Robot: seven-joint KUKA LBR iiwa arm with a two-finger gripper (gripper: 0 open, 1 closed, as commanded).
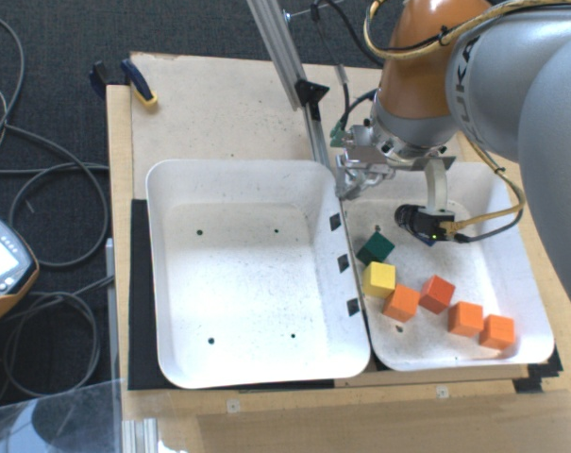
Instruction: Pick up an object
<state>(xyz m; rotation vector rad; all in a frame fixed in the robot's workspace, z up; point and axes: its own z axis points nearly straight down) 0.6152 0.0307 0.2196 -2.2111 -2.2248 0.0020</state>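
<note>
Robotics lab setup: grey-and-orange industrial arm (474, 55) over a plywood bench (219, 111) with two white bins (172, 196), loose cables (40, 177) on dark carpet (40, 26), a teach pendant (2, 262) at left, a clamp (139, 81) on the board, an aluminium camera post (280, 55).

We see two smooth white plastic bins (238, 281), speckled dark, on a matt wooden worktop (219, 102); the arm's orange band (436, 26) looks glossy.
</note>
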